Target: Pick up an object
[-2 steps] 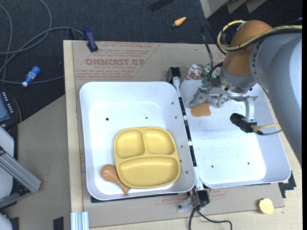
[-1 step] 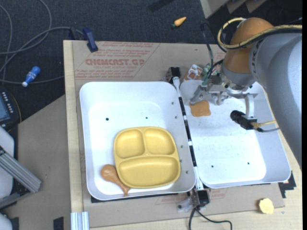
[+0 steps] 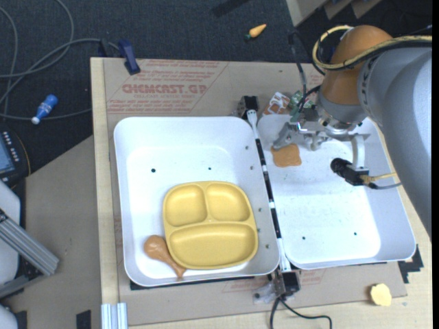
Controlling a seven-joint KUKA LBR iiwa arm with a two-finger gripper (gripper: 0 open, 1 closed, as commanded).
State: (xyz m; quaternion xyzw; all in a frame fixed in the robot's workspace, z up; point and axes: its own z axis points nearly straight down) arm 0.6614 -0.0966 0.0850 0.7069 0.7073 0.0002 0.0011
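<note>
The jaws (image 3: 293, 137) are hanging low over the right bin (image 3: 343, 242), their spread impossible to tell; the tan slice (image 3: 287, 156) is lying just beneath them, seemingly the target.

my gripper (image 3: 296, 134) bare shiny metal, my wrist band (image 3: 353, 53) glossy orange, both bins (image 3: 137, 149) smooth matt white plastic, yellow divided plate (image 3: 208, 223) slick plastic, bench top (image 3: 171, 84) rough printed cardboard, floor (image 3: 55, 19) dark fuzzy carpet
</note>
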